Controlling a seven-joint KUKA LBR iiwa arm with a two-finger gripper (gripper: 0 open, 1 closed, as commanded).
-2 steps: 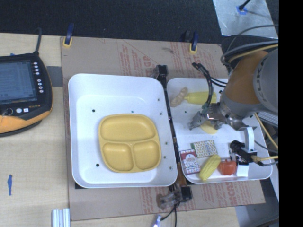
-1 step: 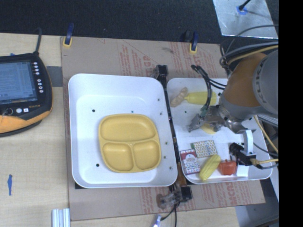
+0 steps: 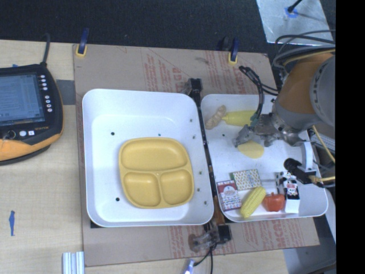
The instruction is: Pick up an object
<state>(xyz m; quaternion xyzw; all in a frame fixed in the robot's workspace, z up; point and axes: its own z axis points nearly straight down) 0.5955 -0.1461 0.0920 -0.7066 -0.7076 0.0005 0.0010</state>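
A yellow tray (image 3: pixel 154 171) sat in the left bin (image 3: pixel 97 153). In the right bin (image 3: pixel 319 207), near the frame's middle right, the end effector (image 3: pixel 251 137) hung low, just touching a small yellow lemon-like toy (image 3: pixel 251 149). I could not tell if it was spread or pinching, so the pick looked not yet done.

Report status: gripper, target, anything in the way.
Gripper low in right bin, over the yellow lemon-like piece. Grasp unconfirmed. Banana close behind.
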